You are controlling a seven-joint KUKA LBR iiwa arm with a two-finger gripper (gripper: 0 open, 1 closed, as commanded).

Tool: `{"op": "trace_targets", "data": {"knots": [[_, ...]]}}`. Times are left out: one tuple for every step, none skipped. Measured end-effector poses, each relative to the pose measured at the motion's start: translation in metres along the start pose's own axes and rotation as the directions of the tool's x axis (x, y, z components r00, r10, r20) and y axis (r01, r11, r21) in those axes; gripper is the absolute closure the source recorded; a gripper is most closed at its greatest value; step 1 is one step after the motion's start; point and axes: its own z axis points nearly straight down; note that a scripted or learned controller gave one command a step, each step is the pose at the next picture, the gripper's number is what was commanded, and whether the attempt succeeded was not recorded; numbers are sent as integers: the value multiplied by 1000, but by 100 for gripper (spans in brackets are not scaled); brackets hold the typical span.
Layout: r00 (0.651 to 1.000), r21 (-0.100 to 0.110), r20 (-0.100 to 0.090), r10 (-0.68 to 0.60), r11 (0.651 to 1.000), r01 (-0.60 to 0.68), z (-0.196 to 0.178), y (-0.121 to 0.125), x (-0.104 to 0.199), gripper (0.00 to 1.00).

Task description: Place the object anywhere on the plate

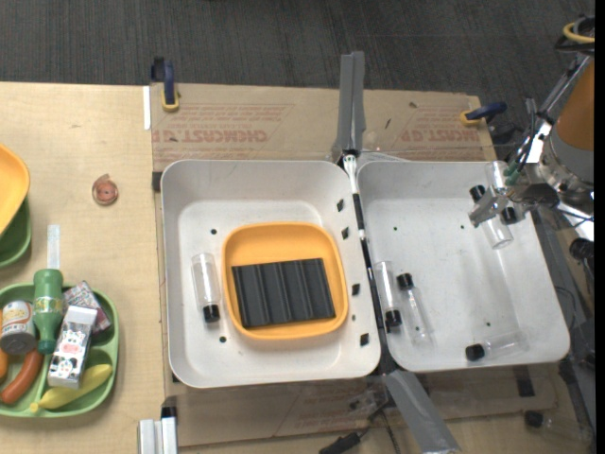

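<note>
The tool (498,204) sits at the right bin's (444,348) far edge over a clear tube (498,230); its grip state cannot be told. The orange plate (284,239) already bears a dark ridged block (282,291).

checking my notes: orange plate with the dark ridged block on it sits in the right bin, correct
Not quite. The camera view shows the orange plate, with the dark ridged block on it, in the left bin, not the right bin.
</note>
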Motion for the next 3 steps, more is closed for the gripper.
{"op": "trace_targets", "data": {"knots": [[995,1,1,-98,995,98,38,26,-54,100],[956,-1,3,-292,956,292,-11,56,-55,100],[857,-2,4,-515,857,515,-38,84,-57,100]]}}
